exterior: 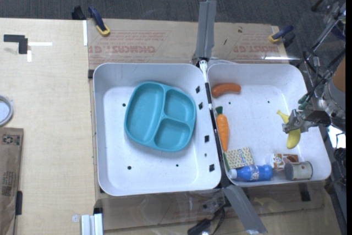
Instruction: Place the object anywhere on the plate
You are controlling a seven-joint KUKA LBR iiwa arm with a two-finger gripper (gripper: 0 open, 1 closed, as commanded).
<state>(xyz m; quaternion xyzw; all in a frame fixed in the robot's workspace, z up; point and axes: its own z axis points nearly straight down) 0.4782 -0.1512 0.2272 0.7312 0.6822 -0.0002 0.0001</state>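
The gripper sits low at the right side of the right-hand bin, right at the toy banana. The yellow fruit shows above and below the metal fingers, so it looks to be pinched between them at mid-length, its lower end hanging just under the hand. I judge this the grasp step, the lift not yet made (the banana seems close to the bin floor, though the slant makes that hard to read).

Well away to the hand's left, in the other bin, lies the blue divided plate, with nothing on it. Between hand and plate lie a toy carrot and a sausage; just below the hand stand a small can and a blue bottle.

Next calls for a straight rise clear of the shared bin wall, then a carry leftward over any plate compartment.
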